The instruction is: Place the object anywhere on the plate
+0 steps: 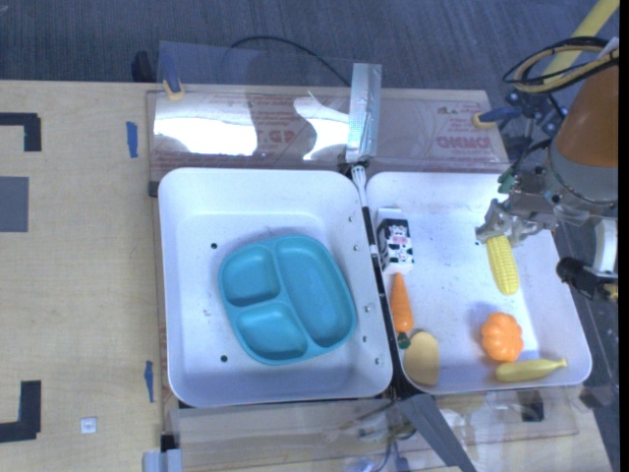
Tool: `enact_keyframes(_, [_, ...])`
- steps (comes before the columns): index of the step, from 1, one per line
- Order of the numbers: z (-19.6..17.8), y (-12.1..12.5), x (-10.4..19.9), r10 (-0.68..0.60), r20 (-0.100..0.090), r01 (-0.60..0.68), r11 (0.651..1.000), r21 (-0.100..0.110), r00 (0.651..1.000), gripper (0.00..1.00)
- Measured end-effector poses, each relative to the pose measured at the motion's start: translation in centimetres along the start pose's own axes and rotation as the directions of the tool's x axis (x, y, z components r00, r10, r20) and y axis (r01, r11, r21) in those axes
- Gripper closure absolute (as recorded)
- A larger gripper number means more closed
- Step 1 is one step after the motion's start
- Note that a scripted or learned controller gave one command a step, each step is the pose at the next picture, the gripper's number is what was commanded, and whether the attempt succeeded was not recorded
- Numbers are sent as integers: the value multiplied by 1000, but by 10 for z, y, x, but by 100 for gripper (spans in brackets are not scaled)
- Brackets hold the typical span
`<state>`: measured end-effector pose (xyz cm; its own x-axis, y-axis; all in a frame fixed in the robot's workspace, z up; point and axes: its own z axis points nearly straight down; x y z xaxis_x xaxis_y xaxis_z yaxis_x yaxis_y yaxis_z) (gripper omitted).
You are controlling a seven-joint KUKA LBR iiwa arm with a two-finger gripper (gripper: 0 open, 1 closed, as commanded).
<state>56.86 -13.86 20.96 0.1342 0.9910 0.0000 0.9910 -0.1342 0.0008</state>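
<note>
Corn lies just under the end effector, whose grip state I cannot tell, near the right bin's far edge.

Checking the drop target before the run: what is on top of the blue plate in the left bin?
Nothing lies on the blue plate: all three compartments show bare blue. The bin floor under it is covered. The corn sits in the right bin below the gripper.

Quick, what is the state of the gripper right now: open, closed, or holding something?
Gripper: just above the top end of the corn cob in the right bin; open or closed cannot be told.
</note>
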Motion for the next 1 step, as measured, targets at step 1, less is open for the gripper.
enact_keyframes(1, [86,-23,46,-167,-2,167,986,9,986,100])
